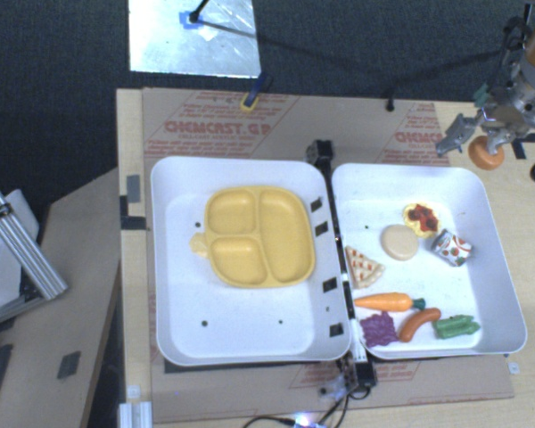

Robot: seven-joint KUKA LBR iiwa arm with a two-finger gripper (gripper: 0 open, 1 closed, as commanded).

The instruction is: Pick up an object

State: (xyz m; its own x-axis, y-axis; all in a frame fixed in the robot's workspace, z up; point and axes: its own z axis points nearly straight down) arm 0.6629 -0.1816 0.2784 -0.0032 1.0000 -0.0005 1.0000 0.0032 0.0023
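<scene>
- The grey metal gripper point(504, 123) is hovering beyond the right white plastic bin's point(490, 205) far corner; I cannot tell how its jaws stand.
- Toy foods, including an orange plastic carrot point(385, 301), are lying in that bin.
- A yellow compartment tray point(254, 236) is sitting in the left bin point(174, 239).

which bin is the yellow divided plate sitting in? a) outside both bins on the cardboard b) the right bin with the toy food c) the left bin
c: the yellow divided plate lies alone in the left bin, while the carrot and other toy food lie in the right bin.
</scene>
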